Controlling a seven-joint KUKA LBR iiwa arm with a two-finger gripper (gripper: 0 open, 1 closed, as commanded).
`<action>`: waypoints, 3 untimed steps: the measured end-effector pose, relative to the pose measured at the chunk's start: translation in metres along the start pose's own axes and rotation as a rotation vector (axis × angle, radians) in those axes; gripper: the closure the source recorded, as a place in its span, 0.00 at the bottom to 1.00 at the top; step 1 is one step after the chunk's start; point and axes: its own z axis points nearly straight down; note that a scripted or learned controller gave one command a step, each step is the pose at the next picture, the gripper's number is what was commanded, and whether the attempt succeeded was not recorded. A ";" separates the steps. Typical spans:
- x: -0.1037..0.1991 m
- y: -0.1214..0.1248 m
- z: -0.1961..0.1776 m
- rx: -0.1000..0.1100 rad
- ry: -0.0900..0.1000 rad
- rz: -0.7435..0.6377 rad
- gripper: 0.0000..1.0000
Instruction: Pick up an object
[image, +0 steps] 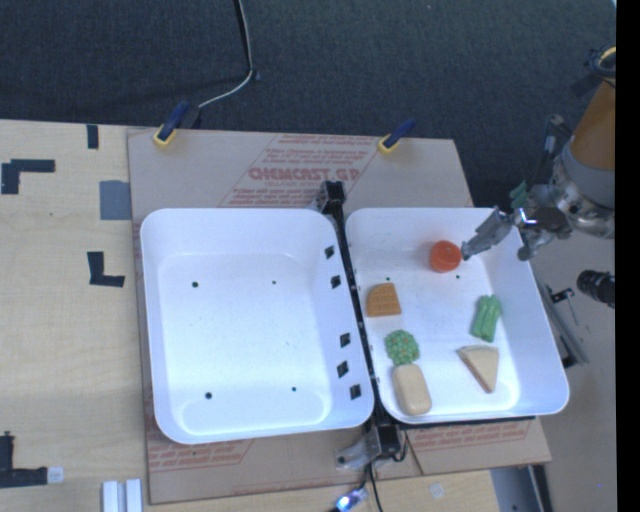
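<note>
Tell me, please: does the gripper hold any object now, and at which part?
Nothing is visibly held. The gripper is in the right bin, its tip beside the red ball, which lies on the floor.

Arm (590, 150) reaches from the right; tool (480, 240) angled down-left

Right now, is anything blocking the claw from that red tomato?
Nothing visible does. The gripper sits right beside the red tomato in the right bin; the other items, such as the green pepper, lie lower down.
</note>
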 end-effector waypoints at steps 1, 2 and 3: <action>-0.051 0.079 0.008 -0.004 -0.003 -0.001 0.00; -0.049 0.053 0.026 0.003 0.000 0.000 0.00; -0.047 0.092 0.153 0.010 0.003 -0.002 0.00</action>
